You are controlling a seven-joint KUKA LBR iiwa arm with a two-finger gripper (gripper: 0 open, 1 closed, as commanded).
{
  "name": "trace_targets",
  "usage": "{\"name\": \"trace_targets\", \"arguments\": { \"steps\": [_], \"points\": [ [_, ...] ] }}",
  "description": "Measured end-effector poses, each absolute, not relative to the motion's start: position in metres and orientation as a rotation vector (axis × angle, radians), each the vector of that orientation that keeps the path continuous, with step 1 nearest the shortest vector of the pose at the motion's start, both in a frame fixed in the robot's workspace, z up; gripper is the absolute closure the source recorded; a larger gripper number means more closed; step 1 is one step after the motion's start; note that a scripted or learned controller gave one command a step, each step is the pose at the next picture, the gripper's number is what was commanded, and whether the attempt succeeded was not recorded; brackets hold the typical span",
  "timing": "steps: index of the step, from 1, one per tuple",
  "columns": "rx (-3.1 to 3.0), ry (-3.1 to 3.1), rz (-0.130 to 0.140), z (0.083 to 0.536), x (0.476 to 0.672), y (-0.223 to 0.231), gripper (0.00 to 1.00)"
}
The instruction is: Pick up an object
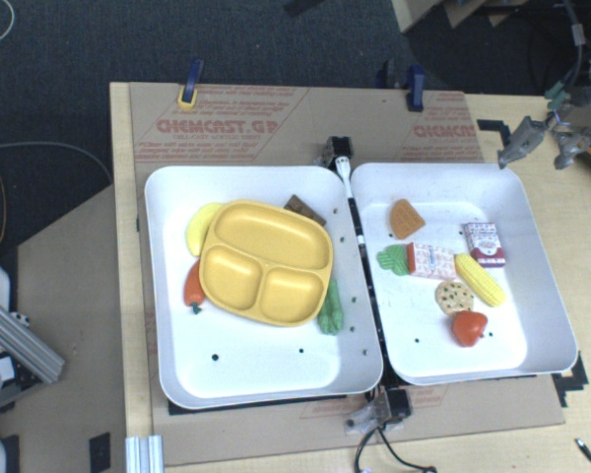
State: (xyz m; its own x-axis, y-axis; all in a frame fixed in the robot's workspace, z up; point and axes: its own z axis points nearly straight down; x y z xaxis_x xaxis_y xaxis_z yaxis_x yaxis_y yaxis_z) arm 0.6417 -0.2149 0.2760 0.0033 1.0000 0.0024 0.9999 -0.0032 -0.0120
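My gripper [539,150] hangs at the far right, just beyond the back right corner of the right bin [542,215], with its two fingers spread open and nothing between them. In that bin lie an orange wedge [406,218], a green and red toy vegetable [396,259], a pale pink packet [434,260], a small red and white carton [483,242], a yellow corn cob [479,279], a cookie [454,296] and a red tomato [470,327]. All of them lie well below and left of the gripper.
The left bin [177,343] holds a yellow divided tray [266,262]. Tucked around that tray are a yellow banana [202,227], a red pepper [194,289], a green piece [331,308] and a brown piece [303,208]. Clamps [188,92] grip the board's back edge.
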Motion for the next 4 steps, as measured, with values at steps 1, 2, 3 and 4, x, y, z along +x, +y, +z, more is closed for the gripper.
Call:
{"name": "trace_targets", "arguments": {
  "steps": [1,2,3,4],
  "points": [
    [-2.222,-2.223,-0.001,0.285,0.644,-0.214,0.0],
    [-2.218,-2.218,0.005,0.222,0.64,-0.217,0.0],
    [-2.216,-2.22,0.004,0.177,0.643,-0.211,0.0],
    [-2.216,-2.219,0.005,0.113,0.642,-0.209,0.0]
  ]
}}
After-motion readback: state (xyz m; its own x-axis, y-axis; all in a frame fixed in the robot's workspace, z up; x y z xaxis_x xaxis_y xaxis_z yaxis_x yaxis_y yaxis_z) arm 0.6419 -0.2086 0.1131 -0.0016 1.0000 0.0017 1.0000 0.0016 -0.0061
